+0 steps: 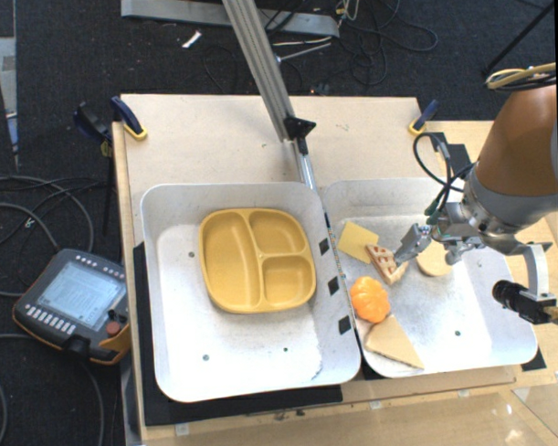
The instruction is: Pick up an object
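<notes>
Claw (pixel 432 242) hovers low in the right bin (pixel 489 343), fingers parted, gripping nothing. One finger reaches toward the waffle piece (pixel 386 262); a pale round piece (pixel 434 262) lies just under the claw. Orange (pixel 370 298) sits below the waffle, yellow cheese slice (pixel 357 241) left of it, pale wedge (pixel 393 343) below the orange. Yellow tray (pixel 257 259) rests in the left bin (pixel 174 358).
</notes>
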You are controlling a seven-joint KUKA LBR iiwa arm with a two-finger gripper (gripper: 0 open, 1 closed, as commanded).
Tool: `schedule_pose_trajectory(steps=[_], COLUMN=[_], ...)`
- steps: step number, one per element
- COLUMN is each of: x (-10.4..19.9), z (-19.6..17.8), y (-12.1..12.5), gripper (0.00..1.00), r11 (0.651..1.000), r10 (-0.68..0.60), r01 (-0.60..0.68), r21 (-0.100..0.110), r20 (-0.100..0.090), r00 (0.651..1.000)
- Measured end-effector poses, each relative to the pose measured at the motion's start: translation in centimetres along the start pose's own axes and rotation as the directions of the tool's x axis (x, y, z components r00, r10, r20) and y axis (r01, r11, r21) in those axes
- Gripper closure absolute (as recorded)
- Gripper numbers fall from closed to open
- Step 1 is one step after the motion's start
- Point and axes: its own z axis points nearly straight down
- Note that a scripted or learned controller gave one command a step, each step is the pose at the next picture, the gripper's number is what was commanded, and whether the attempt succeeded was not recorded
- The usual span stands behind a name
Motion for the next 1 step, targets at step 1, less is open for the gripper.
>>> schedule_pose_trajectory(steps=[1], x=[-0.01], z=[-0.01], y=[0.00], gripper=[0.00], r11=[1.000], r10=[0.001], r01=[-0.001], r21=[0.000], r20=[0.000], r00=[1.000])
